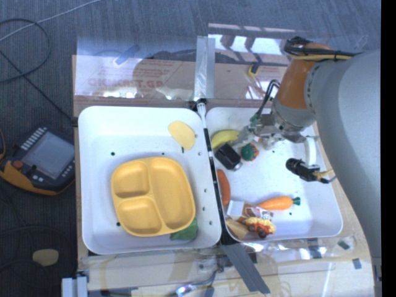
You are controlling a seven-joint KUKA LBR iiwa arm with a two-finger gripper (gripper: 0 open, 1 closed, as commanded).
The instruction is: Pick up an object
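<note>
My gripper hangs low over the back of the right bin, under the orange-banded wrist. Just left of and below it lies a small red and green toy fruit. A black block and a yellow banana-like piece lie farther left, near the bin's dividing wall. An orange carrot rests toward the front, with a colourful small toy beside it. A red-orange oblong lies along the left wall.
The left bin holds a yellow divided plate, a pale yellow slice at its back right and a green item tucked under the plate's front edge. A handheld pendant lies on the floor at left.
</note>
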